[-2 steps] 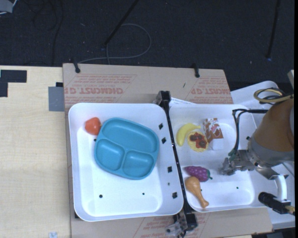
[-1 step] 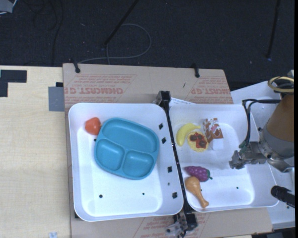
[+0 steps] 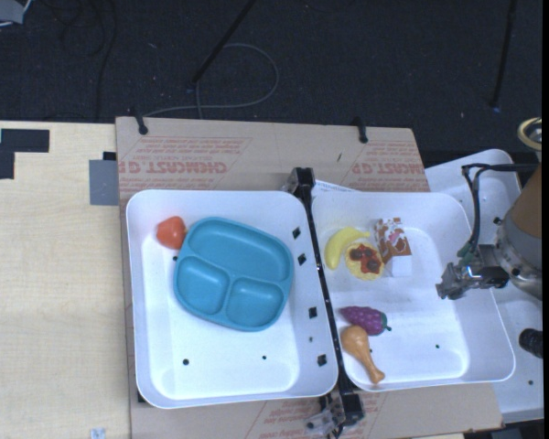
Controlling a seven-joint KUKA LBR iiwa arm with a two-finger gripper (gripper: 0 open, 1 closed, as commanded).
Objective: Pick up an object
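Chicken drumstick and grapes lie nearest, in right bin. Gripper at bin's right edge, state cannot tell. Advise: centre above one isolated item before descending.

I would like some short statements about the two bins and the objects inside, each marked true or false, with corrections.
1. The blue tray lies in the left bin. True.
2. The tomato sits in the right bin. False: it is in the left bin, beside the tray.
3. The grapes lie near the chicken drumstick. True.
4. The banana rests on the tray. False: it is in the right bin.
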